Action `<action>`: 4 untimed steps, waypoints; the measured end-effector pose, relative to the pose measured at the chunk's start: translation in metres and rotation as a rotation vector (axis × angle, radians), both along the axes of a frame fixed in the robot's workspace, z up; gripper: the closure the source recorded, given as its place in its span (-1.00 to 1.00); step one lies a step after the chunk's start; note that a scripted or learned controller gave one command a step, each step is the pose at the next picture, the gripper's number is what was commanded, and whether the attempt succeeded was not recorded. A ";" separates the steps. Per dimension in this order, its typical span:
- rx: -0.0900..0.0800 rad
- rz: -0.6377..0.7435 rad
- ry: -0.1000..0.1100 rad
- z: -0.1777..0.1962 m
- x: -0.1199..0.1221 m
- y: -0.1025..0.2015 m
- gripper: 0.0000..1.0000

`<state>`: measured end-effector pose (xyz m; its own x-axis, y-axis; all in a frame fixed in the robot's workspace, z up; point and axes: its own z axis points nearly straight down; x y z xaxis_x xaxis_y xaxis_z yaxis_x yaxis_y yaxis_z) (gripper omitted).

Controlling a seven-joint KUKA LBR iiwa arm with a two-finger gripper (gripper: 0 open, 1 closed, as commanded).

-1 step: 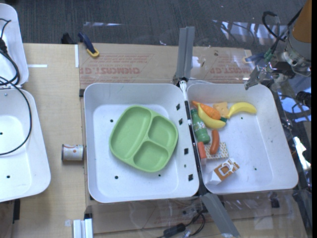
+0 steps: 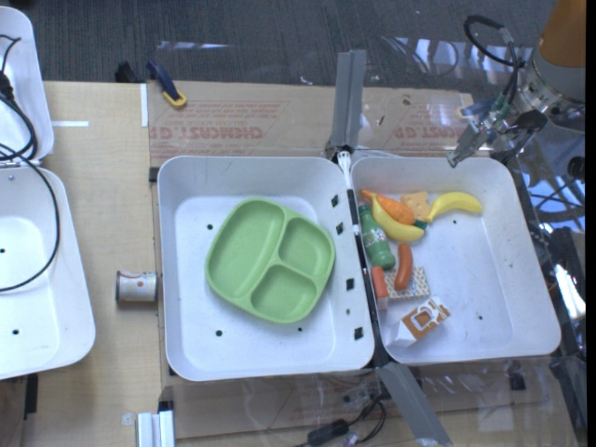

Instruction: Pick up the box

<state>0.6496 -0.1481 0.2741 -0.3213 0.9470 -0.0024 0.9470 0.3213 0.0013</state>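
Observation:
The box (image 2: 426, 318) is a small orange and white carton lying tilted near the front of the right bin (image 2: 498, 277). My gripper (image 2: 480, 141) hangs above the bin's far right corner, well behind the box and apart from it. The arm's orange band (image 2: 566, 17) sits at the top right. Nothing shows in the gripper.
Behind the box lie a banana (image 2: 453, 205), a carrot (image 2: 391, 209), a green bottle (image 2: 375, 237), a red sausage (image 2: 403, 266) and a speckled packet (image 2: 414, 284). The left bin (image 2: 186, 333) holds a green divided plate (image 2: 270, 261). A small can (image 2: 137, 287) lies on the bench to the left.

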 end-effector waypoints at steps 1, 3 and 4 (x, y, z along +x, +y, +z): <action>0.001 0.013 0.003 -0.126 -0.022 -0.075 -1.00; -0.001 -0.528 0.001 -0.182 -0.153 0.001 -1.00; -0.007 -0.550 -0.003 -0.181 -0.173 0.005 -1.00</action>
<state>0.4764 -0.1436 0.0926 0.2214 0.9751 -0.0092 0.9752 -0.2214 0.0036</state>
